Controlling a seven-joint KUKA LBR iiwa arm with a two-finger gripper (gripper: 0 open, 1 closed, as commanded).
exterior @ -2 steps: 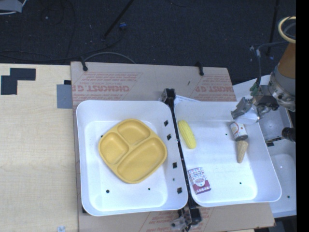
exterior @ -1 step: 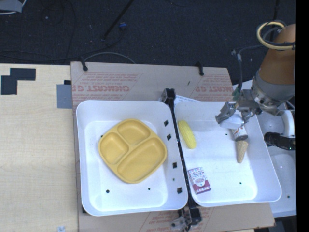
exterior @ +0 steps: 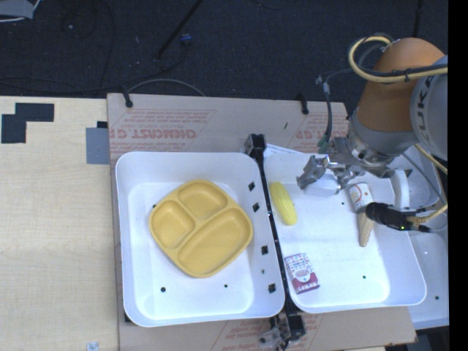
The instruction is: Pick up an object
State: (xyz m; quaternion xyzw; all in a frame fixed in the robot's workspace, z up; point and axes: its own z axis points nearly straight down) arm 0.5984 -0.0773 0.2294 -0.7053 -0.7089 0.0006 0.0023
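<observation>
Lying closest to the lens, a small red and white packet (exterior: 301, 273) is resting at the near edge of the right bin (exterior: 395, 284). Beyond it a yellow corn cob (exterior: 284, 202) is sitting by the divider, and an ice-cream cone (exterior: 365, 229) is lying toward the right. A yellow divided plate (exterior: 201, 227) is sitting in the left bin (exterior: 139, 269). Reaching in from the right, the arm is bending its orange band above the bin's far side, wrist pointing left. Its gripper (exterior: 316, 174) is hovering over the far left part of the right bin; how far it is parted I cannot tell, and nothing is showing in its grasp.
</observation>
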